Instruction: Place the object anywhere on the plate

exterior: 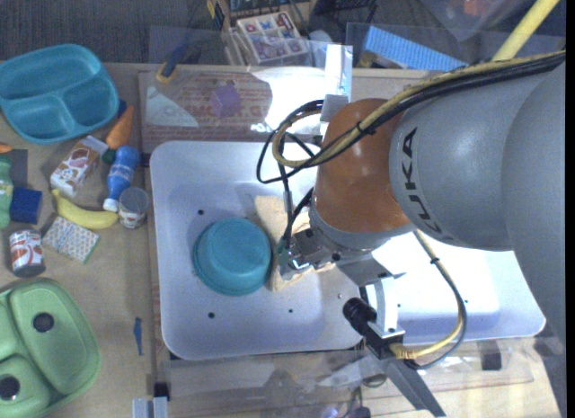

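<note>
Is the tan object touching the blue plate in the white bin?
Cannot tell. In the camera view, the tan object lies beside the blue plate, but the gripper covers the spot where they would meet.

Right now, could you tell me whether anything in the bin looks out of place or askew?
One thing stands out: the teal plate in the left bin looks upside down, with its underside facing up. A tan object lies at its right edge, partly hidden under the arm, not on the plate.
</note>
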Robot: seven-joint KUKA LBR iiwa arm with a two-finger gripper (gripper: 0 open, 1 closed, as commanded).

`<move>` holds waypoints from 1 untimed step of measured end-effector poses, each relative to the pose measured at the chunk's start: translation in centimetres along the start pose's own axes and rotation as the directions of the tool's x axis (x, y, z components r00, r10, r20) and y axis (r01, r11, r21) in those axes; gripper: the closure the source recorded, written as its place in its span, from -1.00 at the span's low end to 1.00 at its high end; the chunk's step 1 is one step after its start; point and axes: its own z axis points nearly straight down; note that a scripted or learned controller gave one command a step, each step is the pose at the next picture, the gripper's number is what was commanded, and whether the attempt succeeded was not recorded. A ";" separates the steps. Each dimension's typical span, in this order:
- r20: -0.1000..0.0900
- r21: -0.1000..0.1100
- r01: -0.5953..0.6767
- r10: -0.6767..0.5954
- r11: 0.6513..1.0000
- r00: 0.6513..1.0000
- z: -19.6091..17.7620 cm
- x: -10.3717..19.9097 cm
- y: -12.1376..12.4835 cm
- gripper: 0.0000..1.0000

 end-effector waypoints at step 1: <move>0.002 -0.004 0.083 -0.083 0.997 0.997 -1.8 -8.3 5.0 1.00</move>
